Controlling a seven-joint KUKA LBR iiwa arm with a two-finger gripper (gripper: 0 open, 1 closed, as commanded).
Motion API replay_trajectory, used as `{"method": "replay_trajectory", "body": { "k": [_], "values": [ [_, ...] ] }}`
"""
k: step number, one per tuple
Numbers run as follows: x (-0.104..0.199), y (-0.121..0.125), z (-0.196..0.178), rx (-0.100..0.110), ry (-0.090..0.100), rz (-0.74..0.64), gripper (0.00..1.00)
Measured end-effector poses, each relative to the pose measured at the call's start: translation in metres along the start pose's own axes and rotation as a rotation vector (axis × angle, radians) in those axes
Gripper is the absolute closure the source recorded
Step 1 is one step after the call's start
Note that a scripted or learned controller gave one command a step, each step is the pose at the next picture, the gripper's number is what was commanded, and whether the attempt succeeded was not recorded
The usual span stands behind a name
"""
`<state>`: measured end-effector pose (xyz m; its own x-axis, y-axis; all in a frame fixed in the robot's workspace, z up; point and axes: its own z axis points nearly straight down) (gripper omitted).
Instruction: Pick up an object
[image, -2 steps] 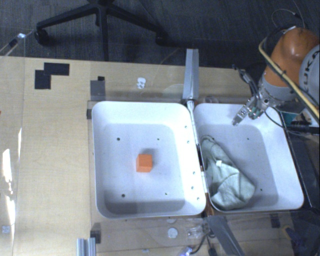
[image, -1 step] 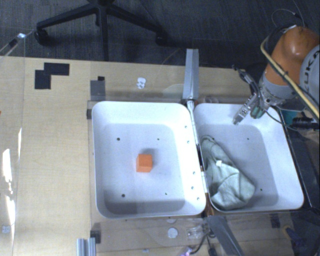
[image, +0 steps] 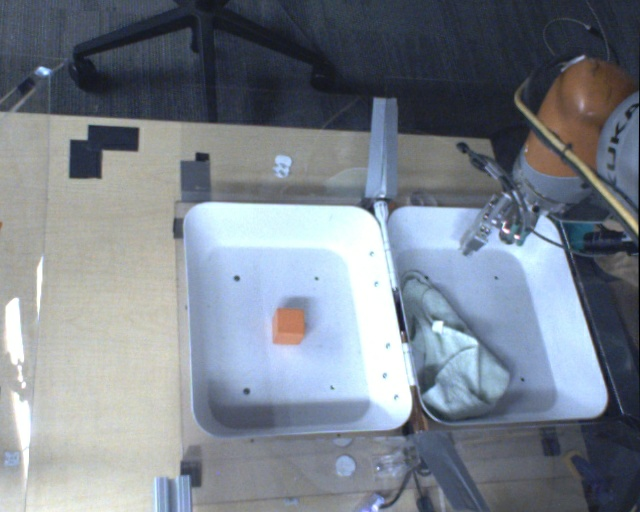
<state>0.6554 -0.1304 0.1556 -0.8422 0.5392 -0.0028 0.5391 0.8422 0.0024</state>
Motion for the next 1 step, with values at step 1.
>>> {"method": "replay_trajectory", "body": {
  "k": [1],
  "values": [
    [0.0013,0.0136,-0.0005,-0.001,-0.002,-0.052,1.00]
  ]
}}
